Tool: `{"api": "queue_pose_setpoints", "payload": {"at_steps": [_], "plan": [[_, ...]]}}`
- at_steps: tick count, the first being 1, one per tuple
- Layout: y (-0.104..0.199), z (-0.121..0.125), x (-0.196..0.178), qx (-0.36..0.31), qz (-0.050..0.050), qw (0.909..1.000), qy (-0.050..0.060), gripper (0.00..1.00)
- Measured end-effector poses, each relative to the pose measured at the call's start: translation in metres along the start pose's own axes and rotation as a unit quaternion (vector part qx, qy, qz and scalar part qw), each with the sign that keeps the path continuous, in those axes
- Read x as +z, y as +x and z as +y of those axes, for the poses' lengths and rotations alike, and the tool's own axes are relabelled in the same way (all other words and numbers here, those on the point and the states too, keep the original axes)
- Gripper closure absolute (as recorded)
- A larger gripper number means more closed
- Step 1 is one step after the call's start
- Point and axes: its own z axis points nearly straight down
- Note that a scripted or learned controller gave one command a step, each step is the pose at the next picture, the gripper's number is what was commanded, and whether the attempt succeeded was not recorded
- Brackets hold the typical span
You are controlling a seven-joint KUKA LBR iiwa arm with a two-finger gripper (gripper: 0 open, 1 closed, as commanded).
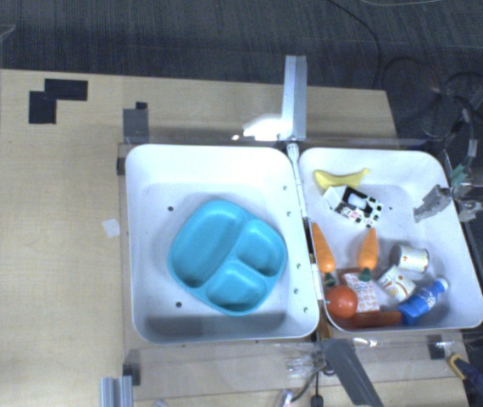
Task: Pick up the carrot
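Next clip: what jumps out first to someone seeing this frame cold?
The bright blue divided plate lying alone in the left bin draws the eye first. Next comes the colourful clutter along the right bin's near side, with two carrots and a tomato, while a banana lies at its far side.

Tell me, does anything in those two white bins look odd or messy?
Slightly. The small toy foods and containers lie jumbled in the right white bin, one orange carrot against the divider. The blue sectioned plate sits askew in the left bin.
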Motion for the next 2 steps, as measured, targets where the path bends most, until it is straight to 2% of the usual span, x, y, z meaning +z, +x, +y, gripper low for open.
{"api": "queue_pose_setpoints", "payload": {"at_steps": [1, 2], "plan": [[0.043, -0.016, 0.139, 0.011, -0.001, 0.9999, -0.005, 0.0], [0.032, 0.019, 0.139, 0.082, 0.0, 0.9966, -0.004, 0.0]]}}
